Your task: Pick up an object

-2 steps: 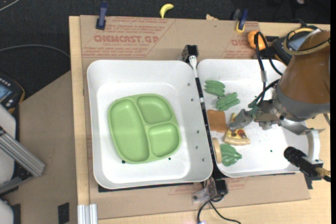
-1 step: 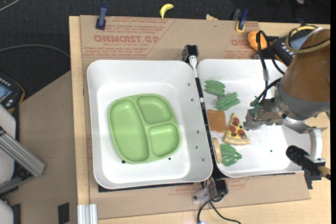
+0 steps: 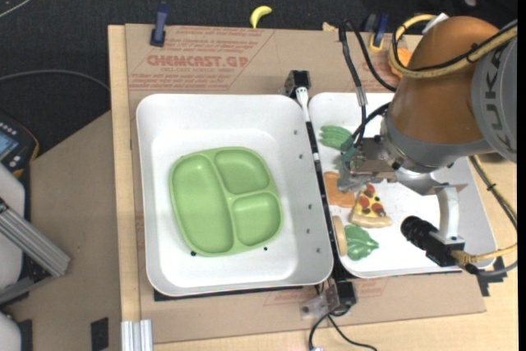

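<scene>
Grey wrist and orange band are leaning low over the right bin point(image 3: 485, 247), placing the gripper point(image 3: 355, 170) down among the toy food; whether it is parted or closed I cannot tell, as the arm's bulk is covering it. Just below it, an orange piece point(image 3: 338, 191), a pizza slice point(image 3: 369, 208) and a green leafy piece point(image 3: 359, 240) are lying close together, likely candidates for picking. Another green piece point(image 3: 334, 136) is sitting nearer the divider. Beyond, the left bin point(image 3: 156, 177) is holding a green sectioned plate point(image 3: 226, 200), well apart from the reach.

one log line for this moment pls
arm: over right bin | gripper: low among toys, grasp unclear | pizza slice: in bin | left bin: green tray
</scene>
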{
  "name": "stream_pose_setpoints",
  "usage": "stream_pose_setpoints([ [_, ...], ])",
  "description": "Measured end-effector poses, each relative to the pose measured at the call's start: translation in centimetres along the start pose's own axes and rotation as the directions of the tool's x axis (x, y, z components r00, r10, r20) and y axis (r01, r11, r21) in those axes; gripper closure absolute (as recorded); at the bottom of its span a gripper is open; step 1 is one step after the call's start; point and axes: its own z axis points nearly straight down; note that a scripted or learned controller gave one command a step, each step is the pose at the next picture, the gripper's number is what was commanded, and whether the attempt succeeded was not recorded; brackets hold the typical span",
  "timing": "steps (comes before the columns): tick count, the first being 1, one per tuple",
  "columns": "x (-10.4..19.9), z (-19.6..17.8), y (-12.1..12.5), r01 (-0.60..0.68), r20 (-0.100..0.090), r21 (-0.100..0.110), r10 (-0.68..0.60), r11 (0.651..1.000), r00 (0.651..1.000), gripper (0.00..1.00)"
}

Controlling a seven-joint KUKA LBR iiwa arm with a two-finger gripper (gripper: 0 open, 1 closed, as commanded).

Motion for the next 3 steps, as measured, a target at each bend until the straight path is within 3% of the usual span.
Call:
stream_pose_setpoints([
  [1, 7.0, -3.0, 0.0, -0.006, 0.002, 0.003, 0.006, 1.0, 1.0, 1.0],
  [3, 6.7, -4.9, 0.1, -0.009, 0.004, 0.003, 0.009, 1.0, 1.0, 1.0],
])
